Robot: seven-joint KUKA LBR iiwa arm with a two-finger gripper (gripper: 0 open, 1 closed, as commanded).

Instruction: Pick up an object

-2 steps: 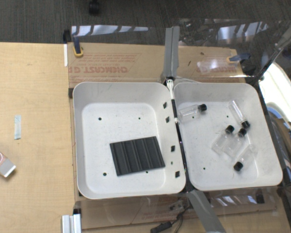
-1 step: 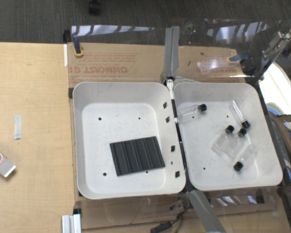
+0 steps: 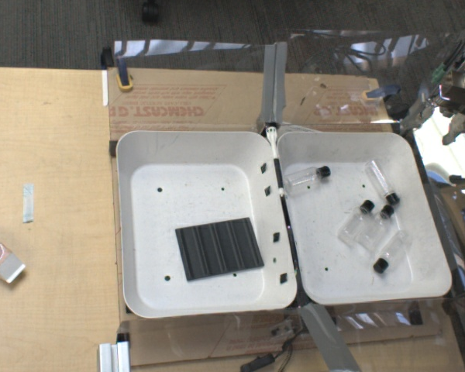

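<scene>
A black ribbed rectangular pad (image 3: 219,249) lies flat in the left bin (image 3: 139,161), towards its front. The right bin (image 3: 418,285) holds several clear plastic vials with black caps. One vial (image 3: 310,177) lies near that bin's back left. Another clear vial (image 3: 377,177) lies at the back right. A cluster of vials (image 3: 362,229) with black caps (image 3: 387,211) sits at the middle right, and one more capped vial (image 3: 387,256) lies nearer the front.
Brown cardboard (image 3: 186,103) lies behind the bins, with a grey metal post (image 3: 273,84) rising between them. On the wooden bench to the left lie a small grey strip (image 3: 27,204) and a pink-and-white object (image 3: 1,259). Cables and hardware (image 3: 442,91) crowd the upper right.
</scene>
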